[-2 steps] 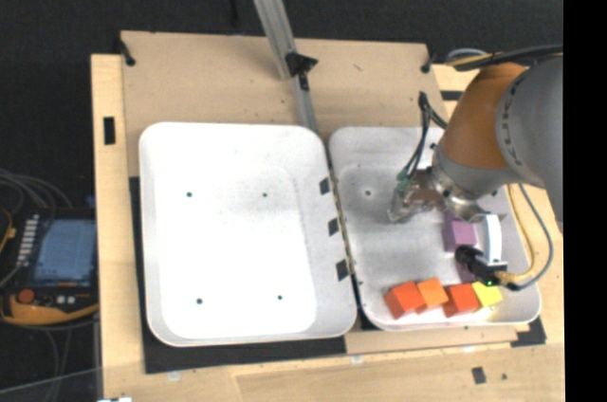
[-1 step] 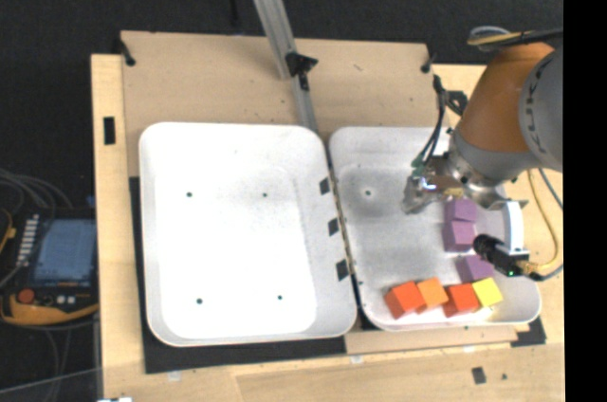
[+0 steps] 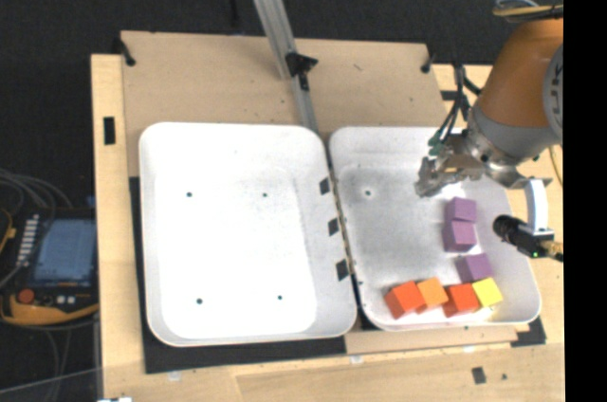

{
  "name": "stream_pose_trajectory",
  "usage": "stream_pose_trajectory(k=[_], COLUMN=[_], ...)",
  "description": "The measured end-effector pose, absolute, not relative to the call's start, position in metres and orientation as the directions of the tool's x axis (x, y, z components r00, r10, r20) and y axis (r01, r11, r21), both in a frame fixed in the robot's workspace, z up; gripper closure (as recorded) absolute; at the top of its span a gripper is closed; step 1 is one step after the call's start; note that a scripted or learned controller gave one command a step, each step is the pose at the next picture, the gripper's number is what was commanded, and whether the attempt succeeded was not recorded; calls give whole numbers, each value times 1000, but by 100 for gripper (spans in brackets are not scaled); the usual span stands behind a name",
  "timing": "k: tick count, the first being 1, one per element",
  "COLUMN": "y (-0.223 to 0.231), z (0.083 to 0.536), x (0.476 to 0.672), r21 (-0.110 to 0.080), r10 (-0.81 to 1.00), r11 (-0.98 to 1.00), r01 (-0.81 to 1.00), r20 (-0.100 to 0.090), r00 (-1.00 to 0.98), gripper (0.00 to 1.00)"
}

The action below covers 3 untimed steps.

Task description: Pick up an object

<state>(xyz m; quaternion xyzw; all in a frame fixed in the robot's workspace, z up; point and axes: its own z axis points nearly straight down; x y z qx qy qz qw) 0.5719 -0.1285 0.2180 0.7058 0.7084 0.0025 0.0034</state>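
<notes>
The right bin (image 3: pixel 379 220) holds several blocks. Two purple blocks lie at its right side, one (image 3: pixel 461 222) above the other (image 3: pixel 473 265). Along the front wall sit an orange-red block (image 3: pixel 406 298), an orange block (image 3: pixel 432 292), a red block (image 3: pixel 463 298) and a yellow block (image 3: pixel 487 292). My gripper (image 3: pixel 438 173) hangs over the upper right part of this bin, just up and left of the upper purple block. I see nothing between its fingers.
The left bin (image 3: pixel 237 229) lies beside the right one. A slanted metal post (image 3: pixel 270 2) rises behind the bins. A blue-screened device (image 3: pixel 62 253) with cables sits off the bench at the left.
</notes>
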Motion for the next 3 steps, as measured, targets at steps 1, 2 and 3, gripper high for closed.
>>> stream_pose_trajectory(k=[1,2,3], y=[-73,-26,26], z=[216,211,207], x=[575,588,594], r21=[0,1,2], r10=[1000,1000,1000], r11=[7,7,8], r01=[1000,1000,1000], r20=[2,1,1], r00=[-7,-7,-8], gripper=[100,100,100])
